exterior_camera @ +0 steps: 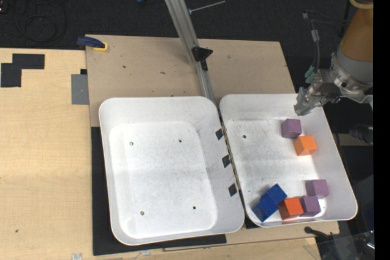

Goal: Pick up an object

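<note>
The right bin [262, 131] holds several small blocks. A purple block [291, 128] and an orange block [305, 145] sit near its upper right. At the front edge lie a blue block [269, 202], an orange block [292, 207] and two purple blocks [317, 188] [310, 205]. My gripper [304, 101] hangs over the bin's upper right corner, just above and to the right of the upper purple block. Nothing shows between its fingers.
The left bin [161, 167] lies beside the right one, with black clips [226, 161] along the shared edge. A slanted aluminium post [183, 21] rises behind the bins. The bench carries a blue clamp [91, 42] at the back left.
</note>
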You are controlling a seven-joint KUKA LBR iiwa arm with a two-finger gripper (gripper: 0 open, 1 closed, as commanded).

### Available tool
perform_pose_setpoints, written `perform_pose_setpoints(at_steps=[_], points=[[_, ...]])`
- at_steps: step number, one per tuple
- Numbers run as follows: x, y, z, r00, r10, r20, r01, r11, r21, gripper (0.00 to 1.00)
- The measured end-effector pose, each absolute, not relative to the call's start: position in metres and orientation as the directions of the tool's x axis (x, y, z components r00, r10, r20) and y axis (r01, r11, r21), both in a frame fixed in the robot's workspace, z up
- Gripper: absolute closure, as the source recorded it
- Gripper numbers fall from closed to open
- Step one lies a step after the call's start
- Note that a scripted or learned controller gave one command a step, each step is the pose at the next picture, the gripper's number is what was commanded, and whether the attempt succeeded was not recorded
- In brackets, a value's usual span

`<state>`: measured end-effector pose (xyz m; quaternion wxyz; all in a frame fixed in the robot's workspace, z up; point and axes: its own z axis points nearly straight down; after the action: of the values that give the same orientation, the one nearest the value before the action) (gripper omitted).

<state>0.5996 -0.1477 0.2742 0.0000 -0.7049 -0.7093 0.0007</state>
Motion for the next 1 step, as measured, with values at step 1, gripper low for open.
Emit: perform_pose_setpoints(at_steps=[1], points=[[0.6002, -0.0990, 0.2571, -0.003, 1.000, 0.002, 1.000, 0.003, -0.005, 1.00]])
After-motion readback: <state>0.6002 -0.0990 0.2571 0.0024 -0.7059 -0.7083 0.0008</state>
